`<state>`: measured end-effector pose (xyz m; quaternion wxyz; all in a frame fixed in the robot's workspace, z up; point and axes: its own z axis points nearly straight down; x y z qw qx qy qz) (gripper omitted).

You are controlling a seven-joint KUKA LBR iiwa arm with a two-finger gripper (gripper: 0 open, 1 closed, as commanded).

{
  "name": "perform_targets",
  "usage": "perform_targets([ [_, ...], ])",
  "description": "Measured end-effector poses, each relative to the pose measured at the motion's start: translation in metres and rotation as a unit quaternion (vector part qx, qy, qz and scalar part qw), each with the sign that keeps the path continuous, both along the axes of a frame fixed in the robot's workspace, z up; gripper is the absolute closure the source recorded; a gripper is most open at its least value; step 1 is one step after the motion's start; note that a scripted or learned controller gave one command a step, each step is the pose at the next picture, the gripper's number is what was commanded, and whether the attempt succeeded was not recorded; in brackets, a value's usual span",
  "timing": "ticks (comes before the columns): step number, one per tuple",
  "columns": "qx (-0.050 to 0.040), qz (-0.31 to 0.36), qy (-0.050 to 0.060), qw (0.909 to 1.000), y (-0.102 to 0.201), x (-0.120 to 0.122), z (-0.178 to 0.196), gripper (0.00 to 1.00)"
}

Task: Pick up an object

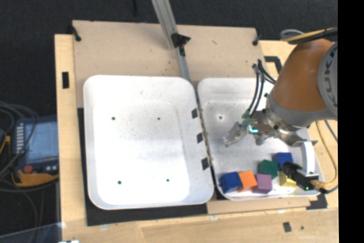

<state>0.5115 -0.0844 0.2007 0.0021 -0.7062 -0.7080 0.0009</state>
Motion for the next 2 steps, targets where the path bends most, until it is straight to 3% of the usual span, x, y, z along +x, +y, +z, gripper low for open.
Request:
perform_targets([
  [1,-0.0006,-0.003,-0.003,1.0,-0.001,0.001,0.002,0.0],
  [2,-0.0014,-0.002,0.0,1.0,-0.009,-0.002,-0.043,0.0],
])
